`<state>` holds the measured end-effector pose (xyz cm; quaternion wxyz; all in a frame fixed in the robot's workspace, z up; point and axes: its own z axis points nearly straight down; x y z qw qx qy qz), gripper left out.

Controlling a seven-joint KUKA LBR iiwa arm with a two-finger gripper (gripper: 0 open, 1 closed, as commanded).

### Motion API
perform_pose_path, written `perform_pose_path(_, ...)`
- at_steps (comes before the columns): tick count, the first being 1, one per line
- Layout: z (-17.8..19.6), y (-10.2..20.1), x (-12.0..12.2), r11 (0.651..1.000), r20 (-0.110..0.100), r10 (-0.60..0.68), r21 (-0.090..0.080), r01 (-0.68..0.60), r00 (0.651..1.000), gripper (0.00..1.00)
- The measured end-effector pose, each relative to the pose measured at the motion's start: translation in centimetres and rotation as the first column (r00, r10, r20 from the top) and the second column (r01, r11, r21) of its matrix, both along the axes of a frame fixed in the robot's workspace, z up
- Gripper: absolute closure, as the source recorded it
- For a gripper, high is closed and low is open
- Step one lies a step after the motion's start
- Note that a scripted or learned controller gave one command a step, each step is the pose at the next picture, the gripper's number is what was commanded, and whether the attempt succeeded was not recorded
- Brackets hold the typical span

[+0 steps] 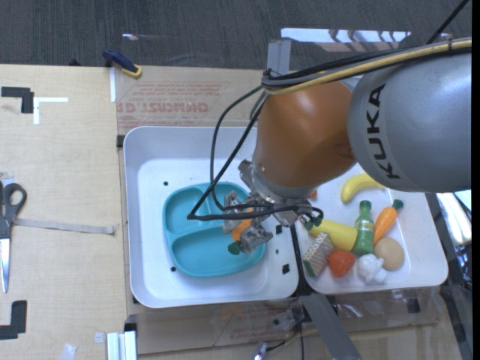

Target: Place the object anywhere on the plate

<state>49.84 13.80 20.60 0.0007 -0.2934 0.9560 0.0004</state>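
Note:
A teal divided plate lies in the left white bin. My gripper hangs over the plate's right edge, under the orange band of the arm. An orange piece with a green end, like a toy carrot, shows between the fingers, just above the plate's right rim. The arm's bulk hides the upper part of the gripper and the plate's far right side.
The right bin holds several toy foods: a banana, a green bottle, a carrot, a yellow piece, a tomato, an egg. Black cables loop over the plate. Scissors lie on the bench at far left.

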Motion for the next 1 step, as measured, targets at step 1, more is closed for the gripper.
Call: perform_pose_path(1,0.01,-0.01,0.01,1.0,0.0,-0.001,0.0,0.001,1.0,0.0)
